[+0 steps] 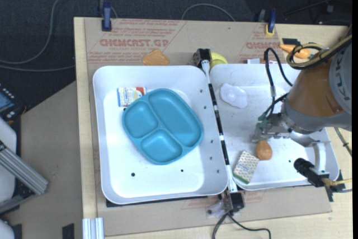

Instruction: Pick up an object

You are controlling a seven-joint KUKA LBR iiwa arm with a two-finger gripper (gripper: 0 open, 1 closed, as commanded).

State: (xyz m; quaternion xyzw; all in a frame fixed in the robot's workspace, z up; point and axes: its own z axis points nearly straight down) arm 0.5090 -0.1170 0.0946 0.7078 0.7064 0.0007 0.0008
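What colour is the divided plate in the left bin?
The divided plate is light blue, plain with no pattern, seen clearly in the camera view.

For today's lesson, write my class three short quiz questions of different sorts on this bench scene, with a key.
1. True or false: the blue divided plate lies in the left bin.
2. Which thing lies nearest the gripper? A) the small orange object B) the clear plastic piece C) the patterned packet
3. Fill in: the small carton with a red end lies at the plate's upper ______ edge.

Key
1. True.
2. A; it lies just below the gripper in the right bin.
3. Left.
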